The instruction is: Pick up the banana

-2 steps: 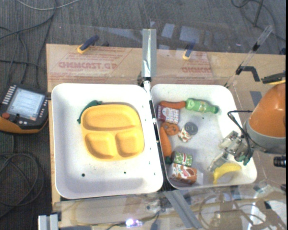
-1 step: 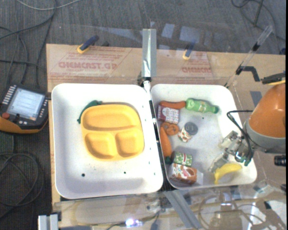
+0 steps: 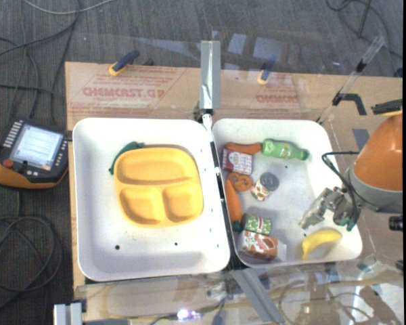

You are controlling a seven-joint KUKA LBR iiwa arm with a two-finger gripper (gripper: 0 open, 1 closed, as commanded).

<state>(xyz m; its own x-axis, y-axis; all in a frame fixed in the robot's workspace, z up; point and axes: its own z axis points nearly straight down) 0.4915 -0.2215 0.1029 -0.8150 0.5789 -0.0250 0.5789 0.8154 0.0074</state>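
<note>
The yellow banana (image 3: 320, 242) lies in the front right corner of the right bin (image 3: 328, 135), curved, close to the bin's front wall. My gripper (image 3: 329, 217) hangs just above and behind it, below the orange band of the arm at the view's right. Its fingers stand open, one to the left and one to the right, with nothing between them. A small gap shows between the fingertips and the banana.
The right bin also holds a green bottle (image 3: 284, 149), a sausage (image 3: 243, 147), a carrot (image 3: 233, 202), a can (image 3: 268, 181) and several small cartons (image 3: 258, 235) left of the banana. A yellow divided tray (image 3: 159, 185) sits in the left bin (image 3: 95, 249).
</note>
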